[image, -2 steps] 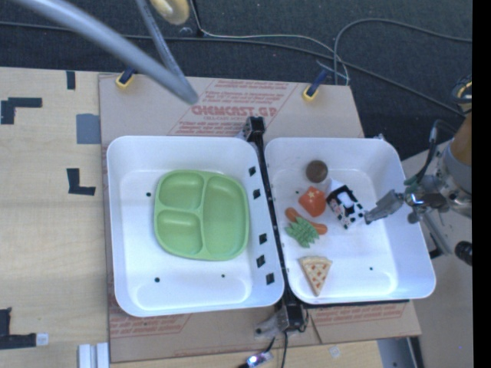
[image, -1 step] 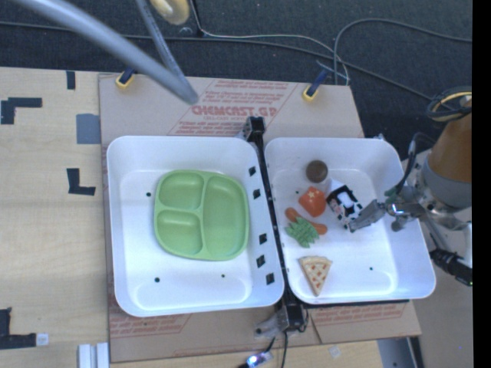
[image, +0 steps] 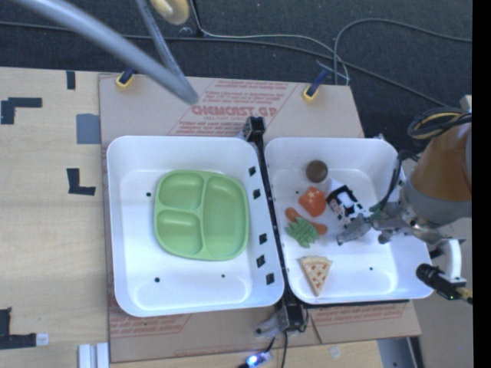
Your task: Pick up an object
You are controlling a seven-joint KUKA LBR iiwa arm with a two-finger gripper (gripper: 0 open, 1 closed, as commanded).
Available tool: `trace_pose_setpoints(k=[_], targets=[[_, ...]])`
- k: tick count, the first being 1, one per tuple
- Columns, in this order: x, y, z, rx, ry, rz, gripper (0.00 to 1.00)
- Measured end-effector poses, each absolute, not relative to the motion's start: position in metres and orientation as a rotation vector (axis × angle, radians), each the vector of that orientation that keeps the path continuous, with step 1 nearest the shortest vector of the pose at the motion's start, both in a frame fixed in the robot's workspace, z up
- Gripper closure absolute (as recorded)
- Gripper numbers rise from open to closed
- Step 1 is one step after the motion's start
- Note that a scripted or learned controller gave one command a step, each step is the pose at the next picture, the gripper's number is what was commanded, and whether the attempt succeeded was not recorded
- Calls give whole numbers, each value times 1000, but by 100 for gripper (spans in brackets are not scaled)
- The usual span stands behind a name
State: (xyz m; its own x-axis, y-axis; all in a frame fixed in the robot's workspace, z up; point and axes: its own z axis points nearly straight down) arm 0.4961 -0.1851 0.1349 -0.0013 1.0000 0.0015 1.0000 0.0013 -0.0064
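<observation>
The right bin [image: 383, 282] holds several small toys: a brown round piece [image: 317, 170], a red-orange piece [image: 311, 201], a black-and-white toy [image: 343, 202], a carrot with green leaves [image: 303, 228] and a pizza slice [image: 315, 273]. My gripper [image: 365, 234] hangs low over the right half of this bin, just right of and below the black-and-white toy. Its two grey fingers [image: 347, 236] stand spread apart and open, with nothing between them. The arm's grey and orange wrist [image: 441, 179] covers the bin's right rim.
The left bin [image: 130, 282] holds a green divided plate [image: 203, 214]. A black divider [image: 265, 205] runs between the two bins. Cables [image: 360, 29] lie on the dark floor behind the bench. A grey pole [image: 100, 29] crosses the top left.
</observation>
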Motion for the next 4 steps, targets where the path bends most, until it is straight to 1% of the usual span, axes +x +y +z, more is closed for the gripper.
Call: trace_pose_setpoints(k=[1, 2, 3, 4], targets=[[496, -185, 83, -2221, -2223, 2, 0], [497, -185, 96, -2224, -2226, 1, 100], [500, -192, 156, -2223, -2225, -2, 100], [501, -182, 212, -2221, -2227, -3, 100]])
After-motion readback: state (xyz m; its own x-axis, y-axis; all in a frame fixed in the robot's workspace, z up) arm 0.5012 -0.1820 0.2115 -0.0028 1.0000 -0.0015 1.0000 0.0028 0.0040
